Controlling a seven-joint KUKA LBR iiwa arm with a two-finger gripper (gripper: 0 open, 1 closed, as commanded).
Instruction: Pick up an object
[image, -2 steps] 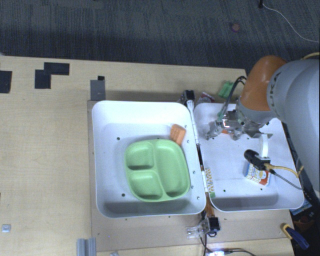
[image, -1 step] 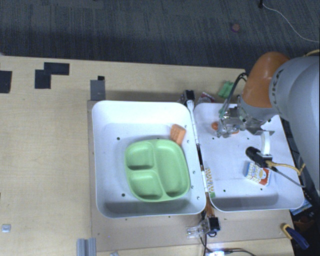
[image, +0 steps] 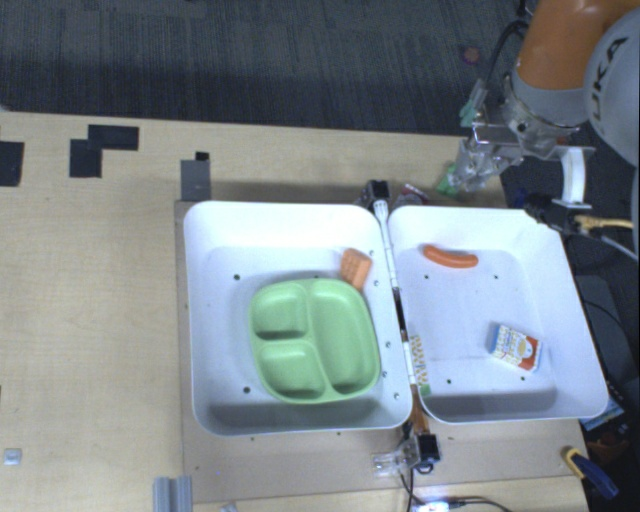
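Note:
My gripper (image: 472, 168) hangs above the bench behind the right bin's (image: 575, 330) far-left corner, outside the bin. Something small and greenish (image: 447, 184) shows at its tip, too blurred to say whether it is held. An orange sausage (image: 450, 257) lies near the back of the right bin. A small white, blue and orange carton (image: 514, 346) lies toward that bin's right front. In the left bin (image: 205, 330) a green divided plate (image: 313, 338) lies flat, with a small orange block (image: 355, 266) at its back right edge.
A central divider rail (image: 395, 300) runs between the two bins. Black markers (image: 102, 147) and a grey bracket (image: 196, 178) sit on the wooden bench to the left. Cables and dark gear (image: 600, 230) lie beside the right bin.

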